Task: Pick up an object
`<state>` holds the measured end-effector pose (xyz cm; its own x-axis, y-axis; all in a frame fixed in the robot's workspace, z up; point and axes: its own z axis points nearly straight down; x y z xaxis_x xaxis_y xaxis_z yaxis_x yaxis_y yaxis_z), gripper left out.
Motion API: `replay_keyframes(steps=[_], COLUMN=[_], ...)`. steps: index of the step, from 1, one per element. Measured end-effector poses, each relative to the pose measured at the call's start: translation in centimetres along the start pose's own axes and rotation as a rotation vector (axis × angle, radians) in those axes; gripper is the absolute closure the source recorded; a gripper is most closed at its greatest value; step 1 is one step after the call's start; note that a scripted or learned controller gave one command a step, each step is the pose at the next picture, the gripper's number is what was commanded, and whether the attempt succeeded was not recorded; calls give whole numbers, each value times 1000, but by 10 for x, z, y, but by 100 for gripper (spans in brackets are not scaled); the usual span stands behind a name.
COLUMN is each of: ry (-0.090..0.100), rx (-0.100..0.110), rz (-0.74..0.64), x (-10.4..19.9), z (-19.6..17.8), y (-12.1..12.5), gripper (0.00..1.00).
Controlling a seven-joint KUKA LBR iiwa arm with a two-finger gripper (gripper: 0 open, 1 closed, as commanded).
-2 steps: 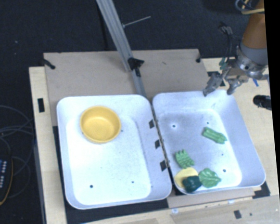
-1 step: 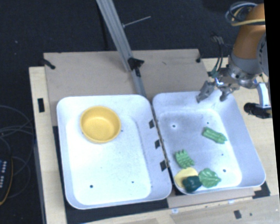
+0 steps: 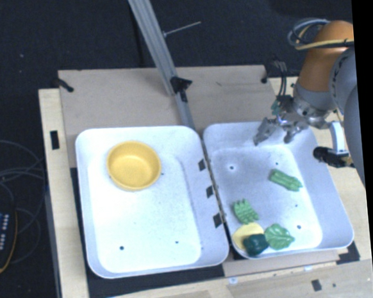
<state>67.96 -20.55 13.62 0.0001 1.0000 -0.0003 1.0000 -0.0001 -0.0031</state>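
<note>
Green ridged block [image 3: 285, 180] lies flat in the right bin [image 3: 325, 192], we see, well below the pincer [image 3: 276, 133], whose fingers spread apart, grasping nothing.

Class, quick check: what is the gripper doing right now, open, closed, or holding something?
Gripper: open, fingers spread, holding nothing, above the far edge of the right bin.

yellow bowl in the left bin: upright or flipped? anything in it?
Upright and empty. The yellow bowl shows its rim and hollow inside facing up, with nothing in it, near the far-left corner of the left bin.
</note>
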Motion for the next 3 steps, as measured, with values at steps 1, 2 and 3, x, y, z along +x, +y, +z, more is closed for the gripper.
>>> replay_keyframes(steps=[1,2,3], ry=[-2,0,0], rx=[-5,-8,-7], rz=[-1,0,0], x=[-1,1,1], z=[-14,-58,-93], y=[1,-1,0], gripper=[100,100,100])
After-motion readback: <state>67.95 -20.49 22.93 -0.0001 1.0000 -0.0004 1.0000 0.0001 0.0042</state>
